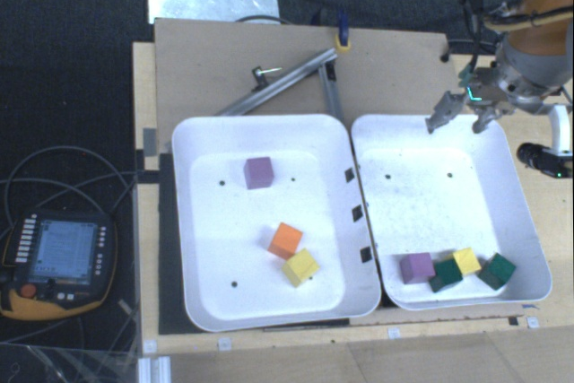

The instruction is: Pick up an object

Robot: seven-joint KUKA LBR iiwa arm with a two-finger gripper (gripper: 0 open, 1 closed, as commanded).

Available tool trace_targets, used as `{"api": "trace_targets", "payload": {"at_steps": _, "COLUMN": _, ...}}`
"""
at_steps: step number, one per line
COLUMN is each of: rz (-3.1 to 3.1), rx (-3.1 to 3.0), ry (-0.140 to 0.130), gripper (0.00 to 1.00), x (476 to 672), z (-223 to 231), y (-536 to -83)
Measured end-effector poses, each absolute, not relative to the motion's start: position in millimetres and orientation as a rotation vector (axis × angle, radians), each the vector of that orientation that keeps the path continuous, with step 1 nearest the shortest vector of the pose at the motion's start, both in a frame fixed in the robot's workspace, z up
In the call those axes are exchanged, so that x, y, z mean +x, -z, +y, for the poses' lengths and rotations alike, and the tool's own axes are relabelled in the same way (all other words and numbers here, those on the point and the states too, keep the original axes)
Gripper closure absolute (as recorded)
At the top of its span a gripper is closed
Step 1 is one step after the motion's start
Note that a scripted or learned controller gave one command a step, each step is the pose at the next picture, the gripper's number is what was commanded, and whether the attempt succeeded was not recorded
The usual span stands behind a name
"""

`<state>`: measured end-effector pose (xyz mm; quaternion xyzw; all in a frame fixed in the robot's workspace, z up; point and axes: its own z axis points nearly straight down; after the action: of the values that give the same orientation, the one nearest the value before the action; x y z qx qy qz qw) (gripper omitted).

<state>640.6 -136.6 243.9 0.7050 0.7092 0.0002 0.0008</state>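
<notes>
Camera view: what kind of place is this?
Likely a robotics lab bench: a teach pendant on the dark floor, two white bins holding coloured cubes, and the arm's claw above the right one.

Fixed overhead camera, slanted down, both bins (359, 193)

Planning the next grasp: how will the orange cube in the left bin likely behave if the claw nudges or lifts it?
The orange cube looks rigid with flat faces, so it should slide, not roll. It appears to touch the yellow cube, so a nudge may move both. It looks small, probably light.
</notes>
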Motion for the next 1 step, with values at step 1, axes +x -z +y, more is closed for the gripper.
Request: {"api": "trace_targets", "payload": {"at_steps": 1, "rz": 2.226, "rx": 2.218, "ry": 0.003, "gripper": 0.0, "x": 636.9, "z": -135.3, "y": -202.0}}
